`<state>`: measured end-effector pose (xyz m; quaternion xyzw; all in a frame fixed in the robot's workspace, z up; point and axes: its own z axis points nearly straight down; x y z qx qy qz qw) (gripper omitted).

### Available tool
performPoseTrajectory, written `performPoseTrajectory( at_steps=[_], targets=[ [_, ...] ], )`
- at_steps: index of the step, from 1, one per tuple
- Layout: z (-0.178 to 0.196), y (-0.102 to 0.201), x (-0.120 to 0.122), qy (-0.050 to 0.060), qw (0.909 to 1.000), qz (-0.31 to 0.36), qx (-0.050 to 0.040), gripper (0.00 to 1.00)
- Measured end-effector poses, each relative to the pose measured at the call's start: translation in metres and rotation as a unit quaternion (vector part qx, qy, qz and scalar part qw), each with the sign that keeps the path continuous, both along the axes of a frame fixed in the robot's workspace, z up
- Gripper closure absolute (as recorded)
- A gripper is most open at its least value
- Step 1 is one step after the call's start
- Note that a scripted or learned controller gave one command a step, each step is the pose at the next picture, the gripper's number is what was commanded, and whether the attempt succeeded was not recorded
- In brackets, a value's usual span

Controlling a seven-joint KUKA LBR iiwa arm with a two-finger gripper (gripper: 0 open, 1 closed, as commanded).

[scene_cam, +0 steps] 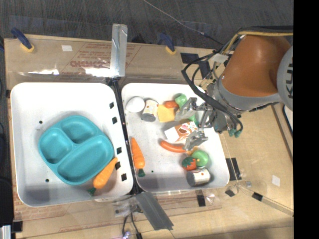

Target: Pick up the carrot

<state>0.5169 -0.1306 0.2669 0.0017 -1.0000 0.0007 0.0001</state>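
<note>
two carrots (137, 155) (104, 174) hard against bin walls (125, 148)

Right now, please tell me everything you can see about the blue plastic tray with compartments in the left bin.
The blue plastic compartment tray is turquoise, rounded and smooth, with two smaller sections toward the far side and one larger section nearer the camera. It lies flat, turned at a slant, on the floor of the left white bin. An orange toy carrot rests against its near right edge. The sections look bare.
</note>
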Motion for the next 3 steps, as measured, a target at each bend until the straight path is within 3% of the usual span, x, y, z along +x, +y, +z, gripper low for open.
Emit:
performPoseTrajectory(
  at_steps=[1, 2, 3],
  targets=[
    [-0.061, 0.012, -0.036, 0.002, 0.9765, -0.216, 0.0007, 0.0],
    [-0.174, -0.044, -0.021, -0.002, 0.9718, -0.236, 0.0002, 0.0],
    [-0.175, -0.029, 0.019, 0.0, 0.8744, -0.485, 0.0007, 0.0]
  ],
)
